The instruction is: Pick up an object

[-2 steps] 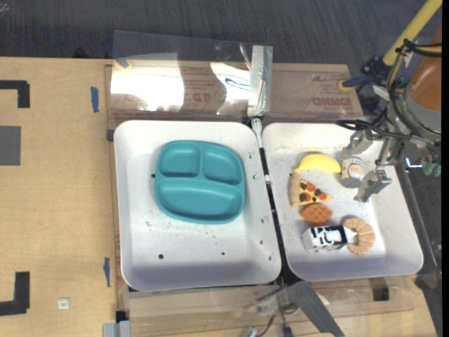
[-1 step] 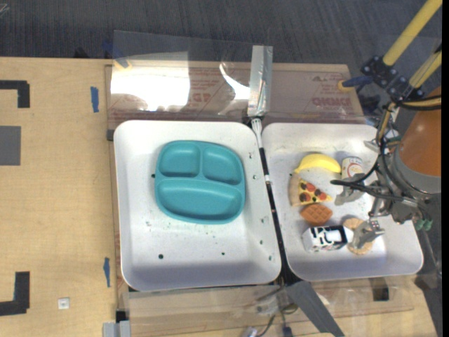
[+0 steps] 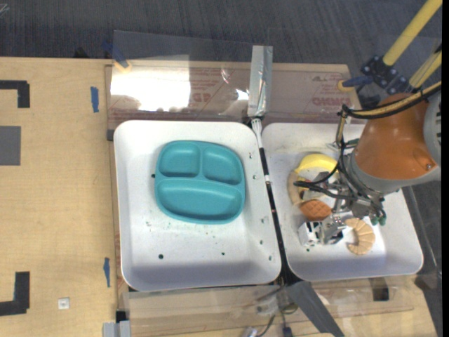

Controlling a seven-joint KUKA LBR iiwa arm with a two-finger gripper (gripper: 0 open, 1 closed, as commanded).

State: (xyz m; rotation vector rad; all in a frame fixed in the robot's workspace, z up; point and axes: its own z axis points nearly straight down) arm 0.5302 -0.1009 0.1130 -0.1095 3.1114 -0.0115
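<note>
Arm w/ orange band in from right, gripper (image 3: 335,220) low inside right bin (image 3: 407,258), poised right over the food cluster — reads as a descent onto a pick target. Jaw state: cannot tell, wrist + cables hide the tip.

Rel. to the jaws: orange-brown food piece (image 3: 316,209) just beside, on the side toward the left bin, maybe touching, can't confirm. Yellow item (image 3: 316,164) (banana-like) beyond it toward the far wall, near. Tan croissant-shaped piece (image 3: 362,237) just beside on the near/right side. Small white obj w/ dark marks (image 3: 309,234) directly below the tip, unclear what it is. Likely target = orange-brown piece, judgement only. Nothing visibly gripped.

Left bin (image 3: 140,258): teal divided plate (image 3: 200,181), 3 compartments, nothing in them, well apart from jaws, lying flat mid-bin.
</note>
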